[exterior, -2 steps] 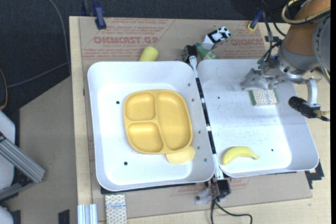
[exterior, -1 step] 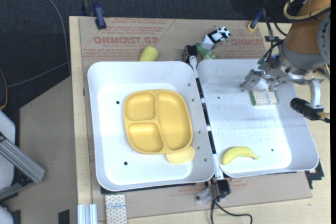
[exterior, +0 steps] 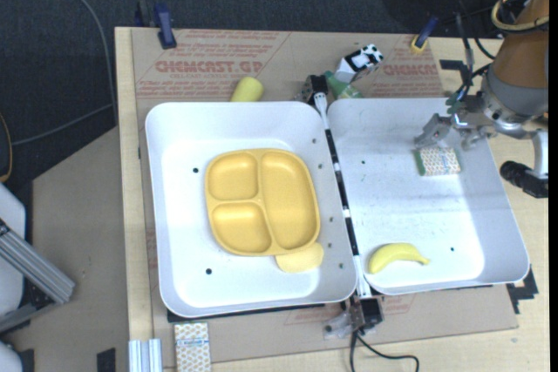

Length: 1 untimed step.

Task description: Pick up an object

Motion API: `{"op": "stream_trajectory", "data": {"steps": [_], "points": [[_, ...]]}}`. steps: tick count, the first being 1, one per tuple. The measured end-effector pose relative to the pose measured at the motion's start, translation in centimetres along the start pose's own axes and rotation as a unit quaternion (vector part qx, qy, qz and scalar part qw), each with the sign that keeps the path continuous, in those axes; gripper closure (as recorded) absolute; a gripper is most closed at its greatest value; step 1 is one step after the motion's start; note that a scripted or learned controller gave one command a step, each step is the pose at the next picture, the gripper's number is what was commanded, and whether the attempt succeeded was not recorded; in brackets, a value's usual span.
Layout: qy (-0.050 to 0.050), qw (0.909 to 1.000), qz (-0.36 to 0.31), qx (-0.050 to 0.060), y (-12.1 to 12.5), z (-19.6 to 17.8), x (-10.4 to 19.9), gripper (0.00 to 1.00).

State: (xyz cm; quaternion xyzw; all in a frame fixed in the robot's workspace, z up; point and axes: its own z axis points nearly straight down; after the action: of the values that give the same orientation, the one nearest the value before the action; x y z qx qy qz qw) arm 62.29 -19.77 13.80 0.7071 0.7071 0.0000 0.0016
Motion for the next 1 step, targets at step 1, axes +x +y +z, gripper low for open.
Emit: {"op": "stream_trajectory", "data": {"steps": [1], "points": [[0.002,1.0000,-0.001,0.002,-0.24,1.54,2.63,0.00]]}}
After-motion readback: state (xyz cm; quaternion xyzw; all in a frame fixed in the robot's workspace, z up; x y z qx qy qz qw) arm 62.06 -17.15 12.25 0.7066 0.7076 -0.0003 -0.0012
